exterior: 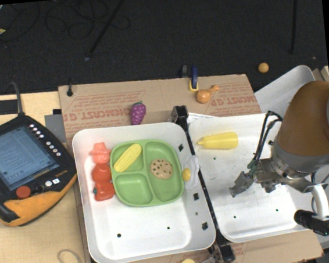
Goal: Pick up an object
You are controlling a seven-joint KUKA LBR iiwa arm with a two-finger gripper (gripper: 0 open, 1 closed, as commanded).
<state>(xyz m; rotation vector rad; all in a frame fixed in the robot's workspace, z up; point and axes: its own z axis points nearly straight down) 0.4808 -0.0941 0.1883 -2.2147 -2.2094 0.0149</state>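
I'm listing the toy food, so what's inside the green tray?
The green tray holds a corn cob in its upper left compartment and a cookie in the right one. The lower compartment looks bare. Anything under the tray is covered.

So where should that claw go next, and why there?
Probably a short slide toward the far end of the right bin, to hang over the yellow bottle. The claw sits low over bare white floor with nothing between its tips, and that bottle lies on its side as the nearest thing in the same bin. The corn and cookie rest in the green tray, across the divider.
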